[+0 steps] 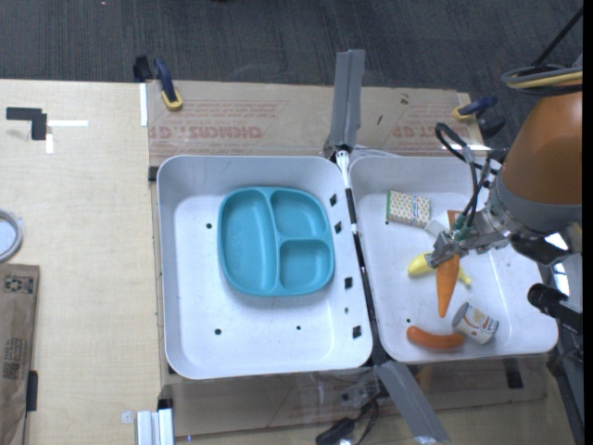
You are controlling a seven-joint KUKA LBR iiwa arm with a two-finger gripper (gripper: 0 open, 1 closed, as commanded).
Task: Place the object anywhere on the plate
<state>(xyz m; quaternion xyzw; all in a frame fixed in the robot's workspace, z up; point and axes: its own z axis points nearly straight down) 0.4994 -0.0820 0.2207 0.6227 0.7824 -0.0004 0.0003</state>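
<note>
Over in the right bin the gripper hovers right at the carrot's top end, its long axis trailing toward the near wall, grip state impossible to tell, the blue plate waiting well off in the left bin.

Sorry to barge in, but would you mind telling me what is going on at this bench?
A robot arm reaches into the right bin, its gripper down over a carrot and a banana. A small box, a sausage and a can lie nearby. The blue plate waits in the left bin.
</note>
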